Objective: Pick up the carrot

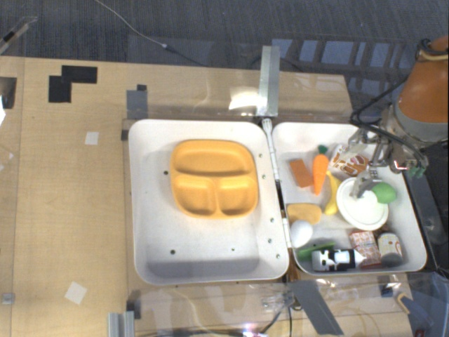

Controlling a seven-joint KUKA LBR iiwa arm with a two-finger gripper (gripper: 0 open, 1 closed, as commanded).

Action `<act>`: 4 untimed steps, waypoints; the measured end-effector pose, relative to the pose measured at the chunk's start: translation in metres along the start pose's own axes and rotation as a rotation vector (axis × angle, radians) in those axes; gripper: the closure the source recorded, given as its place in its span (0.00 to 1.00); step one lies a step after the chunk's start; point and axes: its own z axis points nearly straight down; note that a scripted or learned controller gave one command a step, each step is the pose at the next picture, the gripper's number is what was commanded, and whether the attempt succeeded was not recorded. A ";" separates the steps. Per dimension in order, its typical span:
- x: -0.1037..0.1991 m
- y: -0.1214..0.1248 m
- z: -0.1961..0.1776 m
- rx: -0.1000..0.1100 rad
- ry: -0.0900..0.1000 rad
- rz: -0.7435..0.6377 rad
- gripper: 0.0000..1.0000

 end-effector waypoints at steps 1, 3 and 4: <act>-0.005 0.061 0.099 0.000 -0.007 0.139 0.00; -0.022 0.066 0.103 -0.003 -0.026 0.309 0.00; -0.029 0.066 0.086 -0.003 -0.053 0.302 1.00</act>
